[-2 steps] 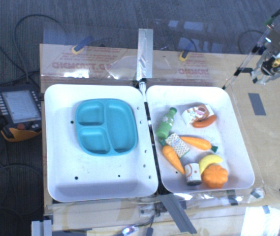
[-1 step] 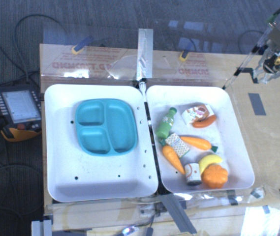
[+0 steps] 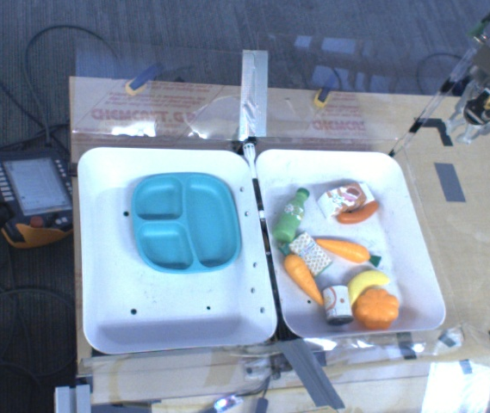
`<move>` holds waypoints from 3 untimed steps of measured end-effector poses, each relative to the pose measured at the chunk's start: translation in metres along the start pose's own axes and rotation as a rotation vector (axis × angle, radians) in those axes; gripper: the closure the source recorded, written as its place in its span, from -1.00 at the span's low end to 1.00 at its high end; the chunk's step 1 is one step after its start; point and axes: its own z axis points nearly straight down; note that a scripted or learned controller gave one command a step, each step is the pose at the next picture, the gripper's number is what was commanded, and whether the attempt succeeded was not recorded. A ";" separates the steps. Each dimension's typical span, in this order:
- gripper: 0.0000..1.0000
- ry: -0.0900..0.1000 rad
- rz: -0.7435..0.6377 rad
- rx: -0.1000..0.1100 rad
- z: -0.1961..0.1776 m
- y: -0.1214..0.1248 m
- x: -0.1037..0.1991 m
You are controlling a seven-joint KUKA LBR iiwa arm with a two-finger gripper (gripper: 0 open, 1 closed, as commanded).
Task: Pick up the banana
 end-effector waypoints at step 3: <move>1.00 0.034 0.155 0.005 -0.030 -0.084 -0.071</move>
